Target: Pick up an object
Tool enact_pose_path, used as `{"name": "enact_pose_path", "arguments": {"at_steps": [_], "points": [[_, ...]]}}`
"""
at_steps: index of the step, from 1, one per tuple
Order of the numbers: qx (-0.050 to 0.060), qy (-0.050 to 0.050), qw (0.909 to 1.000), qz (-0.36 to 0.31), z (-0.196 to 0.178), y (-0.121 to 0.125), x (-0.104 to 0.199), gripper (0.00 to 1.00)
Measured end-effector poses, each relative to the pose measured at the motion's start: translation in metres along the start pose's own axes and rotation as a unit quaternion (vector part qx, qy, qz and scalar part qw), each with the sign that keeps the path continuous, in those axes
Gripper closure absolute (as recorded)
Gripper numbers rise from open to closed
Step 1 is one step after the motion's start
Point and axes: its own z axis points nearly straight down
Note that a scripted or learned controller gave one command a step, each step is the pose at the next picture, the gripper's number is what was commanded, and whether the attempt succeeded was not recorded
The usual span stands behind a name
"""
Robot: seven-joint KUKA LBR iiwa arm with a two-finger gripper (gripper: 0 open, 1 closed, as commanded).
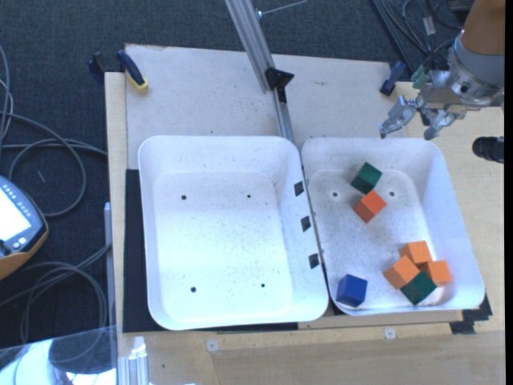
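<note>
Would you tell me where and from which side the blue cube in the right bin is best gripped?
Probably from straight above, with the fingers closing on two opposite side faces of the blue cube. It sits apart from the other blocks, but close to the right bin's near-left wall, so pick the pair of faces that keeps the fingers off that wall.

So you've got two bins sitting side by side on the desk [208,95], and all the blocks are in the right bin [453,215] while the left bin [152,215] sits next to it. Two blocks [368,191] touch each other near the back middle of that bin, one block [351,289] sits alone at the front left corner, and a tight cluster of four [417,273] is bunched at the front right. The gripper [417,119] hangs just behind the right bin's back edge, over the desk.
</note>
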Motion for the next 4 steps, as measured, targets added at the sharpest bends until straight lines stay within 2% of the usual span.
{"name": "enact_pose_path", "arguments": {"at_steps": [1, 2, 3, 4], "points": [[0.004, 0.001, 1.0000, 0.000, 0.146, 0.024, -0.006, 0.00], [0.003, 0.002, 1.0000, 0.001, 0.184, -0.016, 0.015, 0.00], [-0.002, -0.001, 1.0000, 0.003, 0.181, -0.023, -0.044, 0.00], [-0.004, 0.000, 1.0000, -0.003, 0.181, 0.024, 0.024, 0.00]]}}
